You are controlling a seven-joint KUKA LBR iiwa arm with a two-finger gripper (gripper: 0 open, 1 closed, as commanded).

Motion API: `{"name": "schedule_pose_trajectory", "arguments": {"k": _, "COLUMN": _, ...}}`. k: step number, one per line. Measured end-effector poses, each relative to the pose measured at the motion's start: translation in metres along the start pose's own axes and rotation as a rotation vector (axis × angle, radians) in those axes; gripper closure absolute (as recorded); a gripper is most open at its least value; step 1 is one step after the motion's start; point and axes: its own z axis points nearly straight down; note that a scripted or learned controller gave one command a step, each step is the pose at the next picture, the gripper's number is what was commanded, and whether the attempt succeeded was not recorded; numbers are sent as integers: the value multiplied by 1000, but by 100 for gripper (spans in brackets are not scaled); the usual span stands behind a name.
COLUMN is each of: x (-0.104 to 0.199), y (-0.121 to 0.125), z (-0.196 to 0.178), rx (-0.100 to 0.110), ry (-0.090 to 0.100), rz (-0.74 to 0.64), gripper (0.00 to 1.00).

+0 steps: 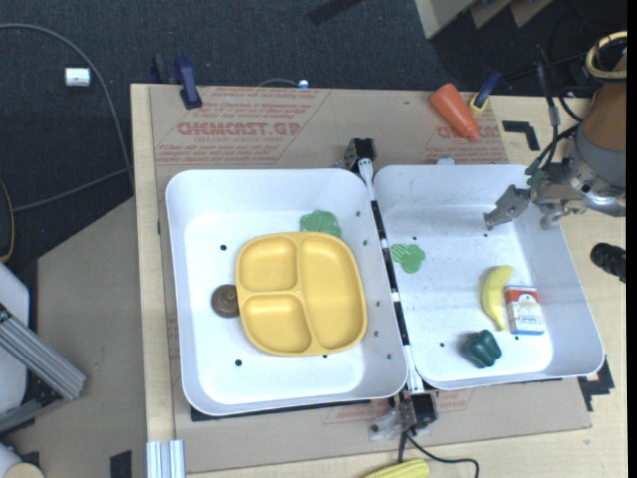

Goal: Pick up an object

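**Gripper above the right bin's far corner, objects lying loose**

Gripper hangs over the far right part of the right bin, with the grey arm behind it at the bench's right side. Its fingers are spread apart, with nothing between them; the bare white floor of the bin shows below.

Taking the banana as the landmark: it lies on the right bin's floor, nearer the camera than the gripper and well apart from it. A small red and white box sits just beside the banana on its right, touching or nearly so (the view does not settle which). A dark green pepper lies near the banana's lower end, toward the bin's near rim. A pale green leafy piece rests to the banana's left, close to the wall shared by the bins.

Further left of the banana, in the left bin, a yellow divided plate lies flat. A green piece peeks from behind its far edge, and a brown round object touches its left side.
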Motion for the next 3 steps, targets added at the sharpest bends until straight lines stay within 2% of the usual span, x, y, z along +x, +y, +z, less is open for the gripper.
{"name": "schedule_pose_trajectory", "arguments": {"k": 1, "x": 5, "y": -28, "z": 100, "rx": 2, "ry": 1, "rz": 1, "gripper": 0}}
{"name": "schedule_pose_trajectory", "arguments": {"k": 2, "x": 18, "y": -64, "z": 106, "rx": 2, "ry": 2, "rz": 0, "gripper": 0}}
{"name": "schedule_pose_trajectory", "arguments": {"k": 3, "x": 18, "y": -64, "z": 96, "rx": 0, "ry": 1, "rz": 1, "gripper": 100}}
